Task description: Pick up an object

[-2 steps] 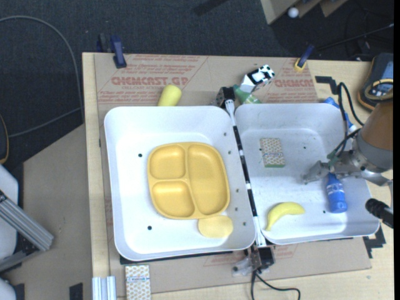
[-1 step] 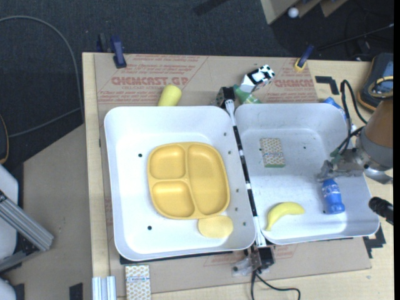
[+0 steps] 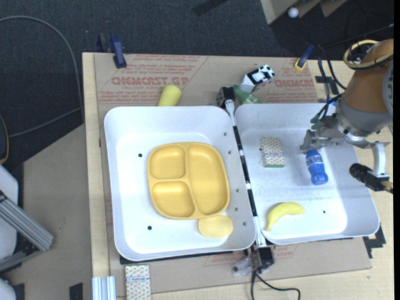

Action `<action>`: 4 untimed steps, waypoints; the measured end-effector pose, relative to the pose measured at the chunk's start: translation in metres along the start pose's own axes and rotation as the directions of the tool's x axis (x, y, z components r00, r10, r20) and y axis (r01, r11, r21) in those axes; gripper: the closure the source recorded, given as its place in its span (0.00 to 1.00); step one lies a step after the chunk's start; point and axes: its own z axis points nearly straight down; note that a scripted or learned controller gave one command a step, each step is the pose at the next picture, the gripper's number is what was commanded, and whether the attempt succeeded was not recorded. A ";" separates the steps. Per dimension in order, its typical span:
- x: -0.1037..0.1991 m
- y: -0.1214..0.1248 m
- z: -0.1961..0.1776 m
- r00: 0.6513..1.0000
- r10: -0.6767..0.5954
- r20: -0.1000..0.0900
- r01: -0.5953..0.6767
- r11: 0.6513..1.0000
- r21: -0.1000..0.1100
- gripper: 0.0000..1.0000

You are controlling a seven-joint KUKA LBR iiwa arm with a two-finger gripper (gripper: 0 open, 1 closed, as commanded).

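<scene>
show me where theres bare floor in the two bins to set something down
Left bin: bare strips left of and behind the yellow tray; the front is crowded by the yellow disc. Right bin: bare between sponge, banana and blue bottle; crowded near the arm.

Robotics laboratory test station, seen from above.

The surface (image 3: 187, 67) was a brown printed board held by blue clamps (image 3: 117, 50), carrying two white bins (image 3: 119, 127) side by side. A grey and orange industrial arm (image 3: 365, 95) reached in from the right, loose cables (image 3: 37, 36) ran over the dark carpeted floor (image 3: 94, 11), and an aluminium frame rail (image 3: 22, 220) stood at the left edge, all marks of a research bench.
</scene>
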 end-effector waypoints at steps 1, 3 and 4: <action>-0.011 -0.024 -0.072 1.000 0.002 0.002 -0.002 1.000 0.000 1.00; 0.069 0.034 -0.053 1.000 0.001 0.001 -0.001 1.000 -0.001 1.00; 0.131 -0.009 -0.063 1.000 0.001 -0.001 -0.001 1.000 0.004 1.00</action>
